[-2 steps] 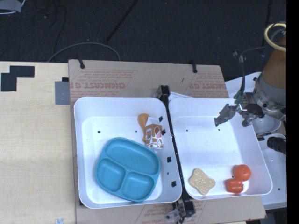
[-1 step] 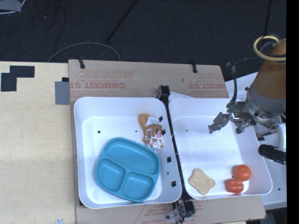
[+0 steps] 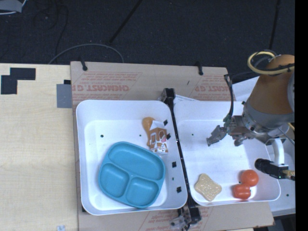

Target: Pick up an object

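Observation:
My gripper (image 3: 226, 137) hangs over the middle of the right bin (image 3: 192, 129), with its fingers (image 3: 214, 137) spread open and nothing between them. Below it, near the bin's front wall, lies a tan slice of toast (image 3: 208, 186). Two red tomato-like pieces (image 3: 249, 177) (image 3: 241, 192) sit at the bin's front right corner. The left bin (image 3: 89, 129) holds a blue divided plate (image 3: 131, 174), plus a white and red packet (image 3: 158, 141) and a small orange-brown piece (image 3: 147, 124) close to the divider.
The grey arm with its orange band (image 3: 272, 88) comes in from the right above the right bin's far corner. A black part (image 3: 270, 167) juts over that bin's right rim. A black clamp (image 3: 168, 95) sits where the two bins meet.

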You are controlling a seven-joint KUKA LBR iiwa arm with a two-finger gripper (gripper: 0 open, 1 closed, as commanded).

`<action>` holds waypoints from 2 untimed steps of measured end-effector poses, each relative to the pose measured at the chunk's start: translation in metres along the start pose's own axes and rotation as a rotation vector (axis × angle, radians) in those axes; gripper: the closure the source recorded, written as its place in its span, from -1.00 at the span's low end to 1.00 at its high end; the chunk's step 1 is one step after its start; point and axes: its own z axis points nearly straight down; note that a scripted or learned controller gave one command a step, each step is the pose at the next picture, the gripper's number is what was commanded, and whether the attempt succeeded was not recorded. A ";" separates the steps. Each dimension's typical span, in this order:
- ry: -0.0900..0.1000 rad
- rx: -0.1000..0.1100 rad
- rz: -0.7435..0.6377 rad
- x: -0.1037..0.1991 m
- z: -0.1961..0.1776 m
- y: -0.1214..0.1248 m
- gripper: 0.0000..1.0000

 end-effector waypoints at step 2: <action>-0.001 -0.003 0.006 -0.001 0.050 0.003 1.00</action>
